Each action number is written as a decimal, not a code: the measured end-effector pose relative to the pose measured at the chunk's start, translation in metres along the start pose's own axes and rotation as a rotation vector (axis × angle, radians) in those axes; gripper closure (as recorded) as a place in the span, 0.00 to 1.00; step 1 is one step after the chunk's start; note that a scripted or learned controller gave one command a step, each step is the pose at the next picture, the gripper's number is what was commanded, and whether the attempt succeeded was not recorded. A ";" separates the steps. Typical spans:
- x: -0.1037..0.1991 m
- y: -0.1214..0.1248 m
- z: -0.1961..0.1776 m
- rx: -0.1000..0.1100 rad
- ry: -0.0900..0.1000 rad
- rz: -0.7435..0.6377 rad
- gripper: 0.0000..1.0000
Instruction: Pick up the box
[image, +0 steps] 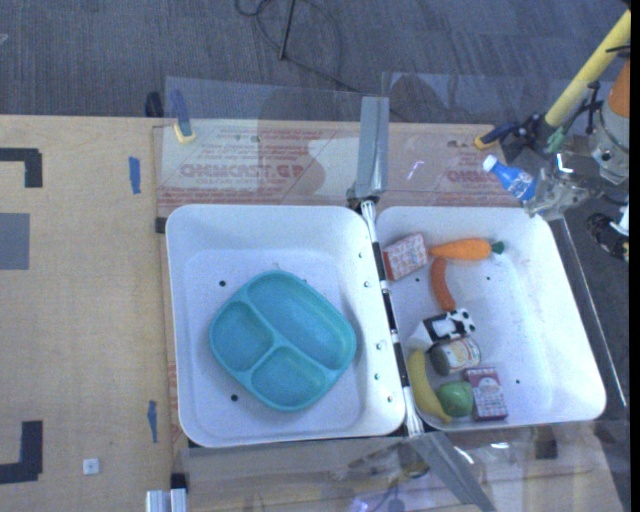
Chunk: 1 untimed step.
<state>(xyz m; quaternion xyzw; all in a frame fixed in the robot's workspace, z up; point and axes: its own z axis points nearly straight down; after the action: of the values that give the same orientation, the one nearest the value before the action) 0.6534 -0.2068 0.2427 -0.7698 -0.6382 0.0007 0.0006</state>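
Flat, box (405, 256) near divider, long axis diagonal

Grey floor (120, 50), wood bench (80, 300).

two bins (200, 240), two boxes (405, 256), one plate (283, 341).

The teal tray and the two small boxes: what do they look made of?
The teal divided tray looks like moulded plastic: uniform colour, soft sheen, rounded compartments. The box by the carrot and the box near the bin's front look like printed cardboard: flat faces, sharp edges, matte graphics. They could be plastic toys.
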 end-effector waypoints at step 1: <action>0.001 0.000 0.000 -0.001 0.000 -0.001 0.00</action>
<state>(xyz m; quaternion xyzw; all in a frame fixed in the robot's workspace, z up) 0.6538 -0.2060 0.2430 -0.7694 -0.6387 0.0005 0.0003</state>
